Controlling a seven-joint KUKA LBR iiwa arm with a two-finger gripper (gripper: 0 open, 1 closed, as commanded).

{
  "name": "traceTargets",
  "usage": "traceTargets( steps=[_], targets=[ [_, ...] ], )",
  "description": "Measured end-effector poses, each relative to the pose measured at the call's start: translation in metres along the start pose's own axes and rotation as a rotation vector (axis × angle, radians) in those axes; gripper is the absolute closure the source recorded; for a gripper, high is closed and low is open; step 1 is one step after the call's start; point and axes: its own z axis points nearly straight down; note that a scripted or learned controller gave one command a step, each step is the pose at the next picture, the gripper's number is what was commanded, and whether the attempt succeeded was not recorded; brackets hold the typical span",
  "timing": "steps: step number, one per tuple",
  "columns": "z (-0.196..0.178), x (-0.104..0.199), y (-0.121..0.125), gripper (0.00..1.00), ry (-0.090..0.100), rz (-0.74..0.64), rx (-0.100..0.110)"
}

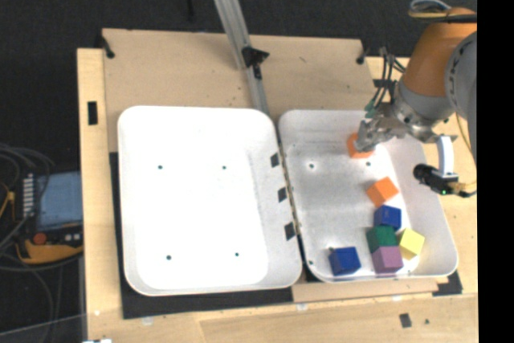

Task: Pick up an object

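Note:
My gripper (368, 132) hangs over the upper part of the right bin (321, 197), reaching in from the right. A small orange block (354, 146) peeks out at the gripper's lower left, right against its tip and partly hidden by it. Lower in the same bin lie another orange block (383, 190), a blue block (389, 216), a green block (381, 238), a yellow block (411, 242), a purple block (388, 259) and a second blue block (344, 260).
The left bin (201, 197) sits beside the right one, with small clips along the shared edge. A slanted metal pole (233, 20) runs from the top down to the bins' junction. Cables and a device lie off the bench at the left.

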Motion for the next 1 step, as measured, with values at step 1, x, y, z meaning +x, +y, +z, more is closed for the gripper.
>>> traceTargets(
  steps=[1],
  targets=[
    [-0.0511, -0.0077, -0.0046, 1.00, 0.007, -0.004, 0.010]
  ],
)
